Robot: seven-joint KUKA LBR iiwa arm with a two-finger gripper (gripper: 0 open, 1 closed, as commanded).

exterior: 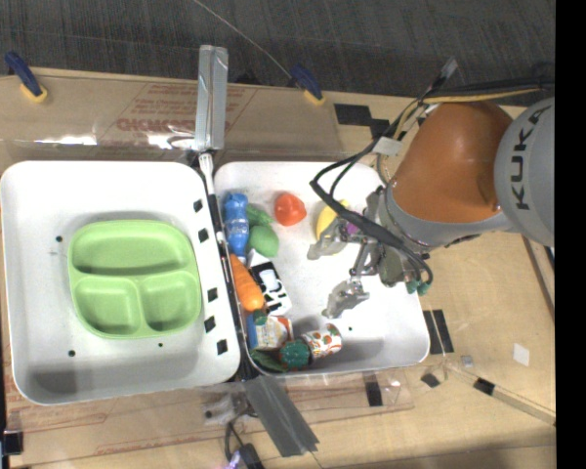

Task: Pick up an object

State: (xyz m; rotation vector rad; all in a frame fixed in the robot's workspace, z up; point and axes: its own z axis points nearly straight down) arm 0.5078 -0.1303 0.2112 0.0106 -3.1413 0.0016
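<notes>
The right bin (pixel 391 332) holds several small objects. A red piece (pixel 289 208) and a yellow piece (pixel 327 223) lie near its back. Along its left wall are a blue bottle (pixel 235 218), a green piece (pixel 262 237), an orange carrot (pixel 246 283) and a black-and-white box (pixel 267 283). A small carton (pixel 269 332), a dark green piece (pixel 295 355) and a small can (pixel 322 341) sit at the front. My gripper (pixel 334 274) is over the bin's bare middle, open, with its fingers (pixel 344 299) spread and nothing between them. The yellow piece is just behind the far finger.
The left bin (pixel 20 262) holds a green divided plate (pixel 134 278). A metal bar (pixel 212 96) stands at the back, above the wall between the bins. The arm's orange band (pixel 449 164) overhangs the right bin's right side. Cables (pixel 352 169) loop over the bin's back corner.
</notes>
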